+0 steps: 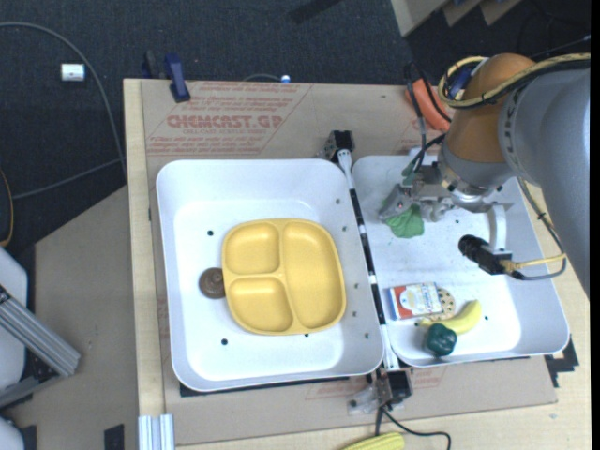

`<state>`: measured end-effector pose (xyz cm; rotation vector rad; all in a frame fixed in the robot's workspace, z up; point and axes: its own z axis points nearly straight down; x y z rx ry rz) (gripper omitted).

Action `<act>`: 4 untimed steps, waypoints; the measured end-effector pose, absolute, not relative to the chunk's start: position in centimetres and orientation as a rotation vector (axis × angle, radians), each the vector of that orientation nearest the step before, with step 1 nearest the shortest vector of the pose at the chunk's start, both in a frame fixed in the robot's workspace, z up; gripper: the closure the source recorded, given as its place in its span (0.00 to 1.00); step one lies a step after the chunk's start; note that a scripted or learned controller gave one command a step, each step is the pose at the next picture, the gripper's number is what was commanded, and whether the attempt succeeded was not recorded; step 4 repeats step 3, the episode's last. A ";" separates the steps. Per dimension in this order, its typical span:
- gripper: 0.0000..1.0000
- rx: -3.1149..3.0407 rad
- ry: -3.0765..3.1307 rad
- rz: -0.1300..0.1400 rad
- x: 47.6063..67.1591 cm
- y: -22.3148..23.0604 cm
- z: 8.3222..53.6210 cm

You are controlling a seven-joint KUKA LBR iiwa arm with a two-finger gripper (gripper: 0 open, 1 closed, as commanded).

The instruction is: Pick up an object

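So there are two white bins sitting side by side on the surface. The left bin has a yellow divided plate lying flat in the middle of it, three compartments, all bare as far as I can see. Just off the plate's left edge, touching or nearly touching it, sits a small brown round thing, can't make out what it is.

The right bin holds more stuff. Towards its far end there's a small green object, soft-looking, right under the hand. The hand is down at that green object and seems to be in contact with it, but whether it's open or closed on it I honestly can't tell from this angle. At the near end of the same bin: a small flat packet with red and white on it and some print too tiny to read, a yellow banana just right of it, and a dark green round object touching the banana's near side.

The arm comes in from the right, grey with an orange section above the wrist.

The brown board under the bins has red lettering on it that reads something like "CHEMCAST GP". A blue clip sits at its far-left corner.
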<state>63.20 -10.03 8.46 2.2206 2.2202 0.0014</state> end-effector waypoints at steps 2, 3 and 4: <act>0.00 2.219 2.221 0.003 64.3 -10.0 8.5; 0.00 2.221 2.223 -0.001 63.9 -9.7 8.5; 0.00 2.221 2.223 -0.001 63.9 -9.7 8.5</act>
